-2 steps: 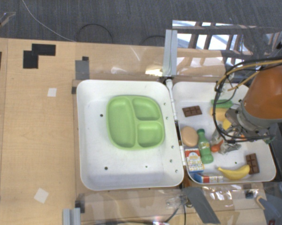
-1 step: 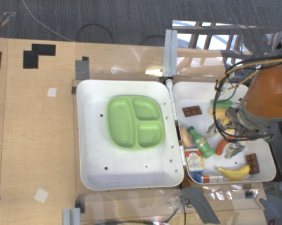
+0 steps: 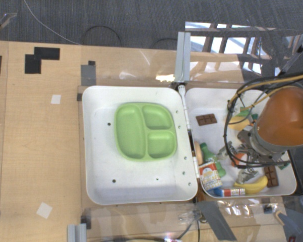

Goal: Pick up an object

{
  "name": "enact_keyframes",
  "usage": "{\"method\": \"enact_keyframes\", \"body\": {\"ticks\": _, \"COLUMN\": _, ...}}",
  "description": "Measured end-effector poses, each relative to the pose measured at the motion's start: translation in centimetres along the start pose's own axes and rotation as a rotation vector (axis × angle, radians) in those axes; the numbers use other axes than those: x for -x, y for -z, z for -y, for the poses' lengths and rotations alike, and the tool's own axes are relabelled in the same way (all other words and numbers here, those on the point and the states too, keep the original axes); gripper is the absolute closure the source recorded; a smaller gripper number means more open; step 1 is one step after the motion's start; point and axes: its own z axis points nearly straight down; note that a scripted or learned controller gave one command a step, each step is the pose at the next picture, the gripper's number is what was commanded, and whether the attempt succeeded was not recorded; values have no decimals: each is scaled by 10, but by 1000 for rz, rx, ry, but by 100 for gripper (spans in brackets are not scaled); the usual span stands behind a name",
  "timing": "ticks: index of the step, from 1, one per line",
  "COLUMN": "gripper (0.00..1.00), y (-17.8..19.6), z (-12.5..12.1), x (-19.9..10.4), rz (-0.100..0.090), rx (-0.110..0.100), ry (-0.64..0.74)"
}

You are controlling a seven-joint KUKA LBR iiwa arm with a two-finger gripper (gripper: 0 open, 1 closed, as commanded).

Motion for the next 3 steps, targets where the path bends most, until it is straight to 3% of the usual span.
{"method": "enact_keyframes", "body": {"ticks": 1, "gripper": 0, "y": -2, "z": 66, "x": -23, "rz": -3, "rx": 3, "ry": 133}}
{"method": "enact_keyframes", "body": {"ticks": 2, "gripper": 0, "y": -1, "z": 49, "x": -9, "rz": -3, "rx": 1, "ry": 224}}
{"method": "enact_keyframes", "body": {"ticks": 3, "gripper": 0, "y": -1, "z": 19, "x": 17, "rz": 0, "rx": 2, "ry": 206}}
